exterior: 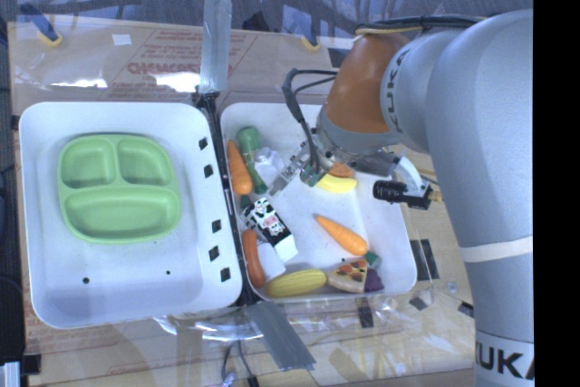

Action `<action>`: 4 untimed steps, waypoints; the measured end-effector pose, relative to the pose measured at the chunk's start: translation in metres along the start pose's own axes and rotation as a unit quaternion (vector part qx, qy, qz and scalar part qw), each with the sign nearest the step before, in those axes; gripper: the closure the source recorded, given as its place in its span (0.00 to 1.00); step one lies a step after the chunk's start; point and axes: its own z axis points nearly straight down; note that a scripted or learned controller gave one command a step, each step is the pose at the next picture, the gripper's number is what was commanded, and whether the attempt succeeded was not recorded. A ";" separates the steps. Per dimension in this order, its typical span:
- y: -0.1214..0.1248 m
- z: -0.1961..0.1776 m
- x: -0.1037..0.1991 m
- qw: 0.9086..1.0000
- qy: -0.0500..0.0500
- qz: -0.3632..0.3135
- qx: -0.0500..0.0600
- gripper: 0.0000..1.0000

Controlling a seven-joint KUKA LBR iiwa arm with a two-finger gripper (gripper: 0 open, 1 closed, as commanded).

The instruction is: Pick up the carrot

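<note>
My gripper [294, 172] hangs low in the right bin [391, 236], and I cannot tell how it is set. A yellow toy [338, 184] sits just beside it. The carrot [342, 234] lies in the middle of that bin, apart from the gripper. Near the front wall is a corn cob [294, 283]. The left bin [118, 285] holds a green tray [118, 186].

We read this as a robotics lab: KUKA arm [471, 149] at 3 o'clock, 2 white bins [36, 222] of toy food, taped plastic sheeting [136, 59] at 11.
</note>
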 end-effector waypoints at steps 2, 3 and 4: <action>-0.111 0.008 0.054 0.998 0.001 0.063 -0.002 1.00; -0.123 -0.128 0.039 0.987 0.001 0.160 -0.004 1.00; -0.123 -0.124 0.041 0.987 0.004 0.160 -0.001 0.00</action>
